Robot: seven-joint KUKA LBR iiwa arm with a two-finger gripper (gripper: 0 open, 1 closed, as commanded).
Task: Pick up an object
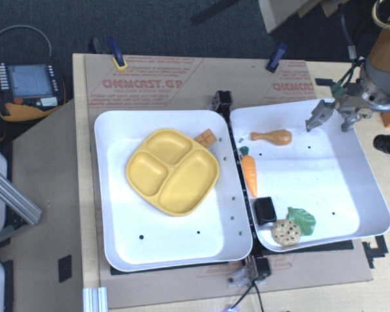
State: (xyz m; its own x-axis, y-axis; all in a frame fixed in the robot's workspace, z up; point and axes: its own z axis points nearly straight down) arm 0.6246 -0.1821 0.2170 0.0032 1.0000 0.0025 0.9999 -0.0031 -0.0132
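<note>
The right bin (351,181) holds a tan drumstick (273,136) near its far wall, an orange carrot (248,172) along its left wall, a small black block (265,210), a round cookie (286,232) and a green leafy piece (303,219) near the front. My gripper (331,117) hangs over the bin's far right corner, open, its two fingers spread with nothing between them. It is to the right of the drumstick and apart from it.
The left bin (117,220) carries a yellow divided plate (173,171) with a small brown block (206,138) at its far edge. Clamps sit on the board's far edge and between the bins.
</note>
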